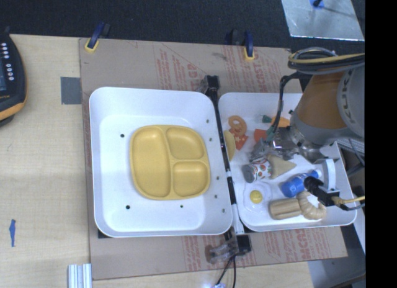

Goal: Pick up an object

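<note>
Two white bins [99, 156] — the left holds a yellow tray [169, 161]; lower right, a blue cylinder [291, 187] and tan wooden block [284, 208].

yellow divided tray [169, 161] in left white bin [105, 156]

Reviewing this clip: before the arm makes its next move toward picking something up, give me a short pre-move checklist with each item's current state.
1. Gripper is over the right bin, above the toy pile: ok.
2. An object is seen between the jaws: cannot tell; the wrist hides them.
3. Candidate objects are within the right bin, including the blue piece, the tan wooden piece and the orange ring: ok.
4. Objects are spaced for a clean grasp: not ok; they crowd together near the gripper.
5. Yellow divided tray sits flat in the left bin, away from the arm: ok.
</note>
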Available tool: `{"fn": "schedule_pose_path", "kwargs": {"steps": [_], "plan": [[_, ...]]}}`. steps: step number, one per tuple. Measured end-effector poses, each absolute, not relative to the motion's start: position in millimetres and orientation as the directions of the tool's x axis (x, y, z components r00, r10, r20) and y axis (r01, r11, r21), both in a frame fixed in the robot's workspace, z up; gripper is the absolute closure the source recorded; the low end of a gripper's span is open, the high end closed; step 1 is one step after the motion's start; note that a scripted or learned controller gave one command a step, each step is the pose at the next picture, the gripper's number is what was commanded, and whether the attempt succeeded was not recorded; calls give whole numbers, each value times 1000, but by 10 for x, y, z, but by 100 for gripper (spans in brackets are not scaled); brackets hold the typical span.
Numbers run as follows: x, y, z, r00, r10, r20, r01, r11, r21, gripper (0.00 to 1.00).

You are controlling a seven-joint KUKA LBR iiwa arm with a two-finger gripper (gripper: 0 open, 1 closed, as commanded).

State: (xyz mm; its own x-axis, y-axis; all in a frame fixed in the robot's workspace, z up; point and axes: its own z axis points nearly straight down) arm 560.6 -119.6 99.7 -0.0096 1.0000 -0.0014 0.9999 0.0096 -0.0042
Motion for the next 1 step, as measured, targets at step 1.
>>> {"fn": "schedule_pose_path", "kwargs": {"steps": [1], "plan": [[6213, -1349, 919, -7, 1000, -1, 1000, 7, 2, 0]]}}
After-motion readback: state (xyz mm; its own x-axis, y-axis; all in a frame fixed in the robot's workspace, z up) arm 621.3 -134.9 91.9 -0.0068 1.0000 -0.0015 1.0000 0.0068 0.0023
